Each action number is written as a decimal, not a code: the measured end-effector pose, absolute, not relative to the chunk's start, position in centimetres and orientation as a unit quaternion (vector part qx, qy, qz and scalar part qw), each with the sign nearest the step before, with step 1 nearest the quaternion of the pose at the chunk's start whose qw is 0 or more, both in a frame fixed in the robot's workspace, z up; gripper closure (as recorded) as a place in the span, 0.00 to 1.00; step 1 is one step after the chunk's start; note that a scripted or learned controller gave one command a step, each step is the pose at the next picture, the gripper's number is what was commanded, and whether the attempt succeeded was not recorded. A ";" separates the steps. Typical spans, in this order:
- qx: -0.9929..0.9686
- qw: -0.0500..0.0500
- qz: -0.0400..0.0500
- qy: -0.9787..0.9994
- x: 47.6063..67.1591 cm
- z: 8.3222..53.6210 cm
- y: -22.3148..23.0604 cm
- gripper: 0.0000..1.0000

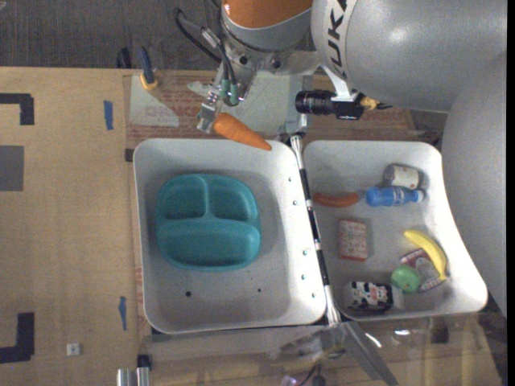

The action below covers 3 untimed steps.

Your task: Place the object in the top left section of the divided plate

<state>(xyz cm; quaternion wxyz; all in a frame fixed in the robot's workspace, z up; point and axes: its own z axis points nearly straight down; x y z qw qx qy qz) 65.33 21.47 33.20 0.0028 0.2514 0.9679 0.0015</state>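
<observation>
From where I'm standing, the end effector (212, 112) is clamped on the blunt end of the carrot (240, 132), hanging over the far rim of the left bin (153, 296). The divided plate (209, 220) sits mid-bin, and I can't tell for sure which small section counts as top left. My take — carry the carrot high over the rim, then lower it flat into that pocket, since it looks long enough to ride over the divider. Nothing blocks the path. The right bin (463, 296) holds a banana (428, 249), a blue bottle (393, 195) and a sausage (336, 199) — all well apart from the plate.
</observation>
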 end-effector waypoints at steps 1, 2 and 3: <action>0.246 0.002 0.001 0.969 62.7 41.4 22.4 1.00; 0.388 0.000 0.000 0.922 56.3 22.5 19.2 1.00; 0.365 -0.001 0.000 0.931 56.2 21.4 21.0 1.00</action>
